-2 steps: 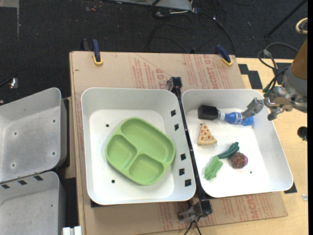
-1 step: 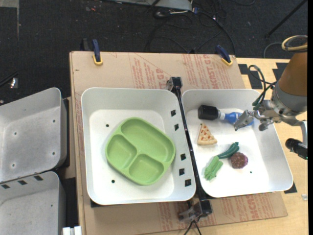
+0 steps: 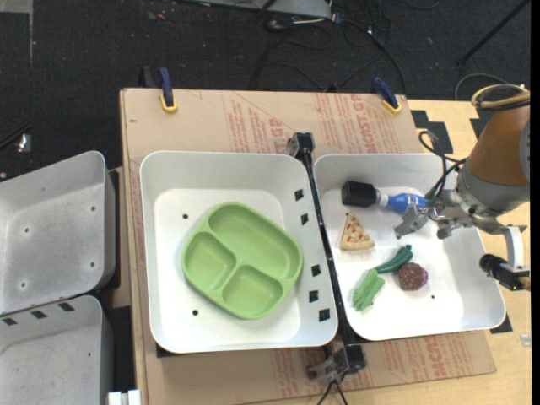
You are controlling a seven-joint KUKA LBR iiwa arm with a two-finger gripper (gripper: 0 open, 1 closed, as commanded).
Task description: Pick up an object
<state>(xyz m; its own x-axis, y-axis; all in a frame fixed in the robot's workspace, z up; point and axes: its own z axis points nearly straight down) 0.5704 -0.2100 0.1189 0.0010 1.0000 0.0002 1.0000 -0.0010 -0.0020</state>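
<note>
Dark carpeted floor with loose cables behind; table (image 3: 219, 121) topped with cardboard sheet, clamped at the back edge by two blue-and-yellow clamps (image 3: 167, 91). Two white bins side by side: left bin (image 3: 160, 175) carrying a green sectioned plate (image 3: 242, 260), right bin (image 3: 472, 302) carrying the candidates. Gripper (image 3: 415, 223) low over the right bin's upper right, reaching in from the right; jaws' opening not readable from this angle, nothing visibly between them. Nearest target: blue-and-white bottle with black cap (image 3: 380, 197), just beside and up-left of the jaws, long axis roughly left-right, cap end pointing left, blue end toward the jaws. Pizza-slice toy (image 3: 356, 234) further left, point up. Green bean-like vegetable (image 3: 381, 275) below, lying diagonally lower-left to upper-right; dark red round piece (image 3: 413, 277) touching or just beside its right end, below the jaws. Best bet judged: bottle, short move left and up. Writing: red print on the cardboard, reversed and partly covered, not legible; no readable label on the bottle.
</note>
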